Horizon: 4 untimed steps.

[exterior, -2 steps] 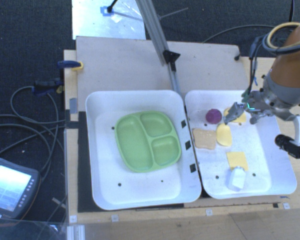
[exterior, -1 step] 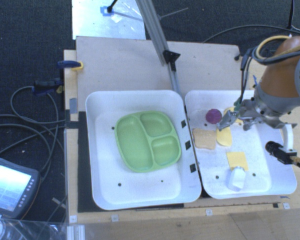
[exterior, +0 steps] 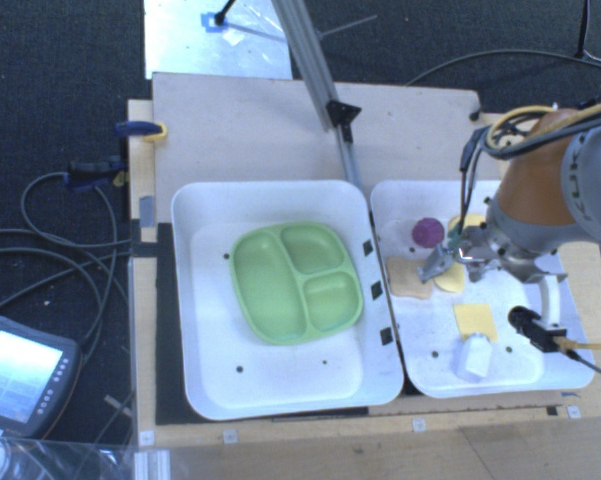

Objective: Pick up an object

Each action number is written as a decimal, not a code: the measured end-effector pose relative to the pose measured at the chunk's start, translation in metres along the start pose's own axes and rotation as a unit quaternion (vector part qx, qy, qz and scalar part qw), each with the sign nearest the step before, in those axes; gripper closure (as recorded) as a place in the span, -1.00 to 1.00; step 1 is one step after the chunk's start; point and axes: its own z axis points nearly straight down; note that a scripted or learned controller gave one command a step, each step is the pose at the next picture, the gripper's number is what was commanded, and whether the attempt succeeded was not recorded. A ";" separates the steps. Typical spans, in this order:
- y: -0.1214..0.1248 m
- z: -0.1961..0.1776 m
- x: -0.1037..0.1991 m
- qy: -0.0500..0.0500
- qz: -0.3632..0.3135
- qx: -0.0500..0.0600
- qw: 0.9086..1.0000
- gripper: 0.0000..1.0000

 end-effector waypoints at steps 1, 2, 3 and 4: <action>0.002 0.034 0.000 0.000 0.000 -0.004 1.000 -1.00; 0.003 0.021 0.000 -0.001 0.000 -0.007 1.000 1.00; 0.007 -0.022 0.002 -0.001 -0.002 -0.005 1.000 1.00; -0.001 -0.078 -0.003 -0.001 -0.002 -0.006 1.000 1.00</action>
